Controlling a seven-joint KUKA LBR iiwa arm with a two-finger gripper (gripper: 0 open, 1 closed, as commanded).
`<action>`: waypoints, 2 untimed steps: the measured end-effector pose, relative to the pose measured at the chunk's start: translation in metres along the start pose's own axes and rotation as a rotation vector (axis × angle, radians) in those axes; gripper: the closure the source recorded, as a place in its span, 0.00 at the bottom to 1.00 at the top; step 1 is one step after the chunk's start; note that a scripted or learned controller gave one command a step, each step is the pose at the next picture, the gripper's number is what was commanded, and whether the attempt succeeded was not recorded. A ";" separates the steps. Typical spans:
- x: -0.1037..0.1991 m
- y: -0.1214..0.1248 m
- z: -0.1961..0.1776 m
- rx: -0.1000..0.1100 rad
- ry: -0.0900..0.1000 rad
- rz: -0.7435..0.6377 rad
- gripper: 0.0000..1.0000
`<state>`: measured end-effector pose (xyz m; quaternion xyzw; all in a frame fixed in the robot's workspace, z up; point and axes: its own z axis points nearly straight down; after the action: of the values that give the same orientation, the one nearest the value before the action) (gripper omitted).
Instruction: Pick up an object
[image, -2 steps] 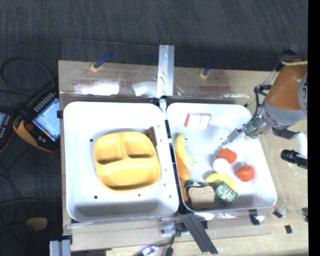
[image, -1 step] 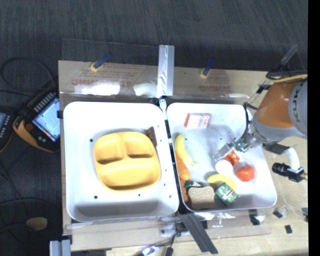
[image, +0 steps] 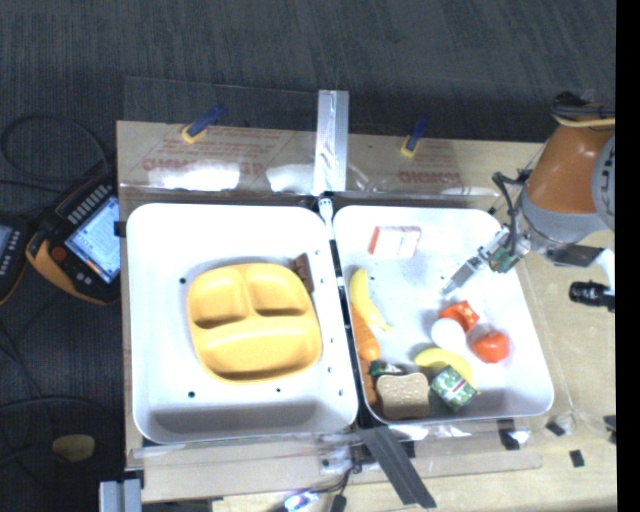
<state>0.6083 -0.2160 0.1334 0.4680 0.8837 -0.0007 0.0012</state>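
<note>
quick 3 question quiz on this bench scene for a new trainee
1. True or false: the yellow tray lies in the left bin.
2. Which lies nearest the pincer? A) banana B) tomato C) bread slice
3. Fill in: the small white and red carton lies near the ___ wall of the right bin.

Key: 1 true; 2 B; 3 far
</note>
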 end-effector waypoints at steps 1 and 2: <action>0.027 -0.041 0.043 -0.013 -0.004 0.095 0.00; 0.014 -0.014 0.043 -0.011 0.012 0.323 0.00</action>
<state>0.5892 -0.2121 0.0901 0.6038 0.7971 0.0069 -0.0014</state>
